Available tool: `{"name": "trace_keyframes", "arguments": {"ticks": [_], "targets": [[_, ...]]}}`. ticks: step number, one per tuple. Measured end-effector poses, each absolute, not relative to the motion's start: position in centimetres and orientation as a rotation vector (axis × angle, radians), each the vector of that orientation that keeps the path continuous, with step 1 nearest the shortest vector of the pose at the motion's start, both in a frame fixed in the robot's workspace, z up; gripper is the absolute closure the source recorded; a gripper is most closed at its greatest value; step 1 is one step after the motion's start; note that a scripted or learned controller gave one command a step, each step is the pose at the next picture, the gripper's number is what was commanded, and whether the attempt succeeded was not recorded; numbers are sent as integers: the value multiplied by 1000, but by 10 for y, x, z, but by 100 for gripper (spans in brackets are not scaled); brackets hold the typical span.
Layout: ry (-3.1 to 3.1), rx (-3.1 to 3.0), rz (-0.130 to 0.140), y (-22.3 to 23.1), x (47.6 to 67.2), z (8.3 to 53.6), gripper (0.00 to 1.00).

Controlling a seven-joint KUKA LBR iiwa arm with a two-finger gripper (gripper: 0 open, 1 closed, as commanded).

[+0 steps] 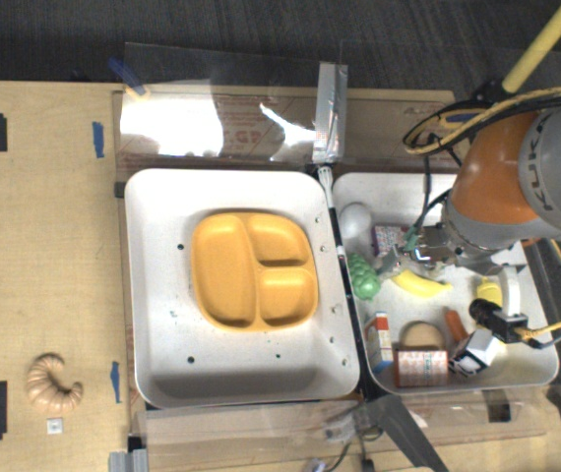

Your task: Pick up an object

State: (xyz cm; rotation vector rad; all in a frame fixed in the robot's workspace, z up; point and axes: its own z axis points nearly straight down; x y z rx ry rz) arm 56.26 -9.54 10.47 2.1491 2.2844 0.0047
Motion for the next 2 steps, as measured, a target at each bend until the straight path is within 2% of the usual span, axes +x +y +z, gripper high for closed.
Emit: {"name": "trace_keyframes", "arguments": {"ticks": [1,2], "targets": [[2319,2115,5,-100,577,88,0],[2312,2110,12,-100,580,100,100]]}}
